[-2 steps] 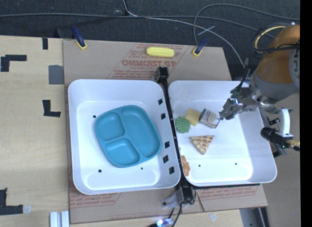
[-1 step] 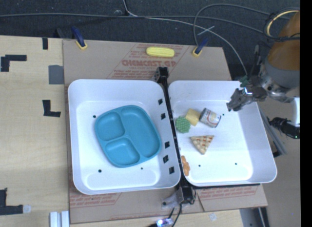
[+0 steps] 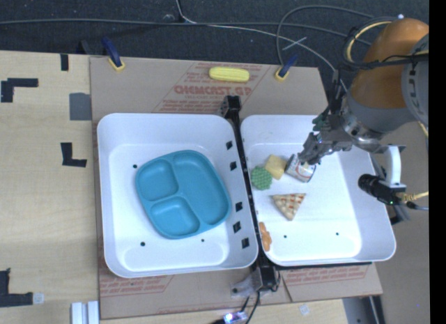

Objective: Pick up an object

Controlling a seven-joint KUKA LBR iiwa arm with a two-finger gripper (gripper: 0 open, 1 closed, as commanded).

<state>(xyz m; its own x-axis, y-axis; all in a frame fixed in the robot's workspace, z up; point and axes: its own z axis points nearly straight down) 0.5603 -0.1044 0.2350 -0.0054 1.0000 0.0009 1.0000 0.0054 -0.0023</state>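
Orange scrap (image 3: pixel 264 235) lies at the right bin's (image 3: pixel 348 246) seven o'clock. Gripper (image 3: pixel 304 167) sits over a small can (image 3: pixel 302 171); grip state indeterminate. Recommend centring jaws before lifting.

Blue sectioned plate (image 3: pixel 182 193) in the left bin (image 3: pixel 111 176); beyond that bin, yellow banana-shaped piece (image 3: pixel 228 74) on cardboard (image 3: pixel 139 86).

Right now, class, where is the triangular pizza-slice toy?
The triangular pizza-slice toy lies in the right white bin, just below the green round toy and yellow block.
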